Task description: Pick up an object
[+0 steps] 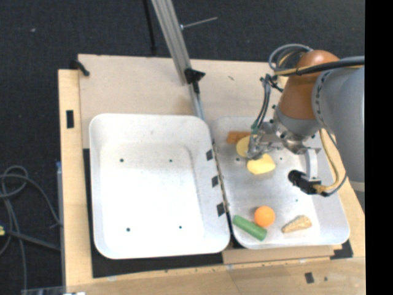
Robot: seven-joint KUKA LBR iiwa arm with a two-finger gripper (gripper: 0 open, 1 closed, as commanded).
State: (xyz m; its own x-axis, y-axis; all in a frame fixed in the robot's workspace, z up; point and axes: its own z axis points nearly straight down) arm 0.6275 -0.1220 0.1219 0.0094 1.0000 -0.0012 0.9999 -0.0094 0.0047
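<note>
A wooden desk (pixel 147 82) seen from above carries two shallow white bins side by side. The left bin (pixel 153 183) is the larger in view. The right bin (pixel 319 223) holds several small things. Near its front edge lie a green stick-shaped piece (pixel 249 227), an orange ball (pixel 264 216) just beside it, and a tan wedge (pixel 297 224) a little to the right. Toward the back of this bin sits a yellow lump (pixel 261 165), with a second pale yellow piece (pixel 243 145) and an orange-brown block (pixel 235 137) just behind it.

The grey robot arm (pixel 338 121) with its orange band (pixel 304 91) reaches in from the right. Its pincer (pixel 261 145) hangs low over the yellow lump, right at that cluster. Whether the pincer is apart or together cannot be told from this angle, nor whether it touches the lump. A slanted metal pole (pixel 172 32) rises behind the bins.
</note>
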